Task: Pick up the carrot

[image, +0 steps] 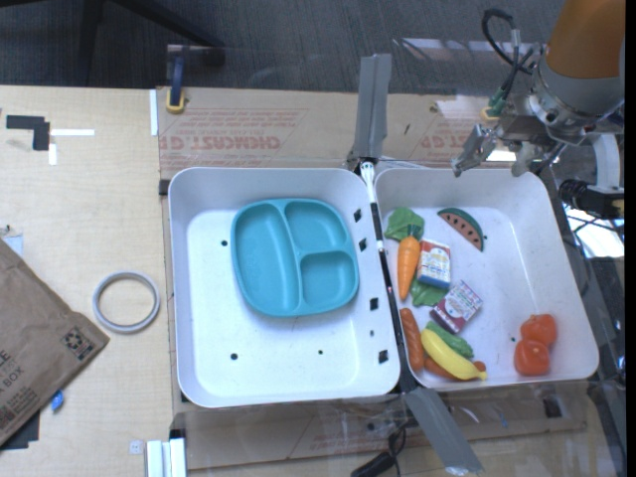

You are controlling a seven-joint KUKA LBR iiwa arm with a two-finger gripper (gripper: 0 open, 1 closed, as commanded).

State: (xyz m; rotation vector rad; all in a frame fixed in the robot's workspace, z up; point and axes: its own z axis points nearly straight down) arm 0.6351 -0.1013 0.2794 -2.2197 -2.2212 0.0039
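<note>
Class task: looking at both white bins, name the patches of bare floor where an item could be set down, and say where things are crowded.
Free: the left bin floor around the blue divided plate, widest below it; the right bin floor between the watermelon slice and the tomatoes. Crowded: the right bin's left side, where carrot, cartons, banana and sausage pack together.

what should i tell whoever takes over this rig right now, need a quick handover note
Gripper: open, holding nothing, raised over the far rim of the right bin.
Carrot: lying in the right bin near its left wall, beside the small carton, green leaf at its far end.
Done: nothing yet; carrot untouched.
Left: move over the carrot, descend, grasp, lift.
Left bin holds a blue divided plate.
</note>
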